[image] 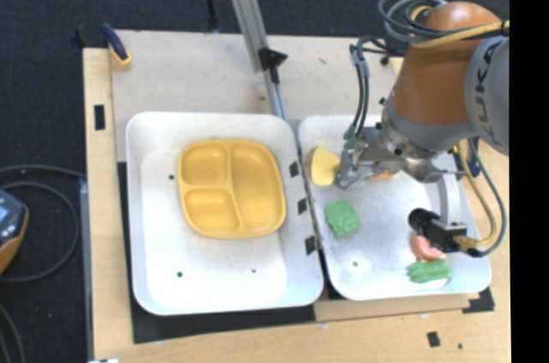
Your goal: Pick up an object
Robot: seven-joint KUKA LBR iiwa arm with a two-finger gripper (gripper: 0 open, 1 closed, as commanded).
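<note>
In the right bin [377, 280] lie a pale yellow object [322, 166] at the far left, a green block [342, 218] just below it, and a pink piece [423, 247] above a green piece [429, 270] at the near right corner. My gripper [350, 171] hangs low at the right edge of the yellow object and above the green block. Its fingers point down, and their spacing is hidden by the wrist. Nothing shows between them.
The left bin [163, 267] holds a yellow three-compartment plate [232, 186]. A metal pole [249, 18] slants up from between the bins. Black clips sit on the divider [305, 207]. Cables loop around the arm's right side [480, 207].
</note>
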